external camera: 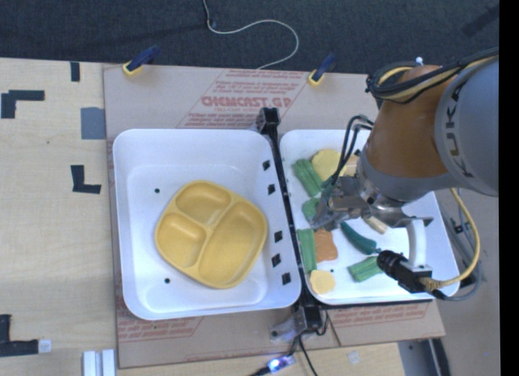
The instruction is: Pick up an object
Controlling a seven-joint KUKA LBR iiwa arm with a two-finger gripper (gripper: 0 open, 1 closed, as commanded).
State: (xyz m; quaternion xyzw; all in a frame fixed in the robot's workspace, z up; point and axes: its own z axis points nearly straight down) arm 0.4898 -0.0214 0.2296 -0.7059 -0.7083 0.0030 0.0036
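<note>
1. Worktop [49, 228]: pale wood with black marks, brown cardboard sheet laid over it under both bins, clamped at the far edge by two yellow-and-blue clips.
2. Arm [442, 135]: grey body, orange band, reaching in from the right and hanging over the right bin.
3. Left bin [130, 151]: white, shallow, carrying one yellow divided plate [212, 232] lying flat near its middle.
4. Right bin [442, 237]: white, touching the left bin along a black divider strip; small toy food pieces scattered over its left half.
5. Gripper [328, 211]: low over the left-centre of the right bin, among the pieces. Fingers' state: cannot tell, hidden in dark hardware; nothing seen between them.
6. Pieces near the gripper: long green piece [307, 176] just behind it, yellow round piece [327, 160] beside that, orange piece [325, 245] just in front, teal piece [358, 237] to its right.
7. Further front: green chunk [364, 269] and small yellow disc [323, 282] near the front wall.
</note>
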